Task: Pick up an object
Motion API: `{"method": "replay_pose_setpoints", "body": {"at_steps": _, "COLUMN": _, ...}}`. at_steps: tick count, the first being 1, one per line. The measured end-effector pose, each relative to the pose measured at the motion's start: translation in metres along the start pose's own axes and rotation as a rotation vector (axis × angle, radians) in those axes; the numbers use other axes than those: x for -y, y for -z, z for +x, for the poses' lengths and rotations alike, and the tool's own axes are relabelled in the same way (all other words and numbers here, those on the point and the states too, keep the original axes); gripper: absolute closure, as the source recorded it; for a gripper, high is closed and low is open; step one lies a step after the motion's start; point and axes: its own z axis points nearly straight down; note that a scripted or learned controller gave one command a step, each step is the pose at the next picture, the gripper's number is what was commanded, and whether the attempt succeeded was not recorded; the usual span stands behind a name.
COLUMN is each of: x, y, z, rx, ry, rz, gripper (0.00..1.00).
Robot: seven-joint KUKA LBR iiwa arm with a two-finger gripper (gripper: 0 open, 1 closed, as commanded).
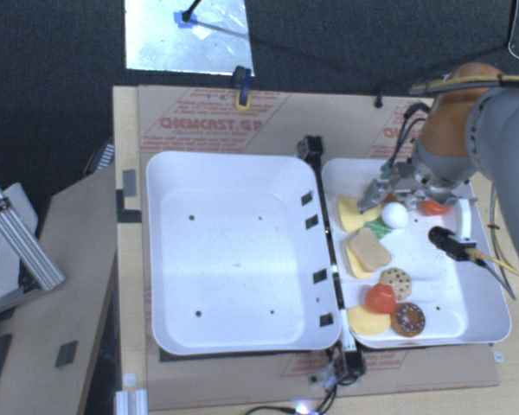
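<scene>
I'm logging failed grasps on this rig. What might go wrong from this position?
The gripper hangs over a tight cluster in the right bin: the white ball lies against the green piece, close to the yellow wedge. It may catch two things or none. The ball is round, so a nudge would likely send it rolling off.

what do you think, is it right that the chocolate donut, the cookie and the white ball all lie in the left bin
Not quite: the bin is wrong. The camera view shows the chocolate donut, the cookie and the white ball all lying in the right bin, not the left one.
</scene>
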Motion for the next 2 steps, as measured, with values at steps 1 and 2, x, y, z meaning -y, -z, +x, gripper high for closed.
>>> {"method": "replay_pose_setpoints", "body": {"at_steps": 1, "x": -0.0245, "y": -0.0070, "z": -0.0002, "rx": 0.005, "ry": -0.005, "rz": 0.003, "gripper": 0.00}}
{"method": "replay_pose_setpoints", "body": {"at_steps": 2, "x": -0.0228, "y": 0.0029, "z": -0.0012, "rx": 0.005, "ry": -0.005, "rz": 0.007, "gripper": 1.00}}
